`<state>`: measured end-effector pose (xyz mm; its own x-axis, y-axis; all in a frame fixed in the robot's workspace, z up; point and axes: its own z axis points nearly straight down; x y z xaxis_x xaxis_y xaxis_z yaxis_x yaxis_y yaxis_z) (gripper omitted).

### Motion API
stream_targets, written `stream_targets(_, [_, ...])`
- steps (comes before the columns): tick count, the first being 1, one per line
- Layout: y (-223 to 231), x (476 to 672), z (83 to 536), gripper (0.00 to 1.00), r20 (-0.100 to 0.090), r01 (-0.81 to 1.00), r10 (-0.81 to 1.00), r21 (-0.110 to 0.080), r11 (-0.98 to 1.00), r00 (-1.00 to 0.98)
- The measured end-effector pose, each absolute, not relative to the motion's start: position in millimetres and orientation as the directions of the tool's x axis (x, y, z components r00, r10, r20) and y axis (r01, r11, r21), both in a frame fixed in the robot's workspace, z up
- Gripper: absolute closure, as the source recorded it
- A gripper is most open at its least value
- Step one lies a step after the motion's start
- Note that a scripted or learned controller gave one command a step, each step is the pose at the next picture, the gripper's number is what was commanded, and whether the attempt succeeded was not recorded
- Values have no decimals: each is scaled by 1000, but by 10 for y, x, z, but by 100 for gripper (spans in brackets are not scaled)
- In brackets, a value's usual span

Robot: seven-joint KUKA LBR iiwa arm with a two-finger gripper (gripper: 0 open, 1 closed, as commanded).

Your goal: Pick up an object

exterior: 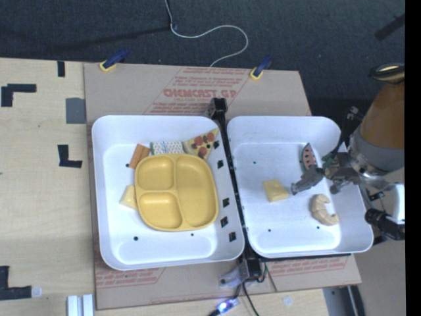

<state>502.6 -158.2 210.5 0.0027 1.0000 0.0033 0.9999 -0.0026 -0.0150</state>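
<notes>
Objects: pale yellow cheese-like block [275, 191], beige croissant-shaped piece [323, 210] and watermelon-slice toy [308, 155], all on the floor of the right white bin [263, 127].
Jaws: gripper [304, 184] low in the right bin, just right of the block; spread, pinching nothing.
Left white bin [108, 127]: yellow divided plastic plate [176, 191] over small flat pieces.
Table: cardboard sheet [131, 87] under both bins.

Two shallow white bins, left bin [108, 176] and right bin [289, 125], sit side by side on a cardboard sheet [191, 87] on the wooden worktop [39, 176]. A white cable [217, 31] curls across the dark floor [66, 12] behind.
</notes>
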Motion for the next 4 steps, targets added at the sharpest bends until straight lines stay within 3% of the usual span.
stream_targets(1, [-1580,5054,2171,0,1,1000,1000,-3,1,-1])
stream_targets(2, [-1541,5103,1715,0,1,1000,1000,-6,1,-1])
stream_targets(3, [-1511,5013,1103,0,2,1000,1000,-8,1,-1])
stream_targets(4, [-1501,5010,832,0,0,1000,1000,-3,2,-2])
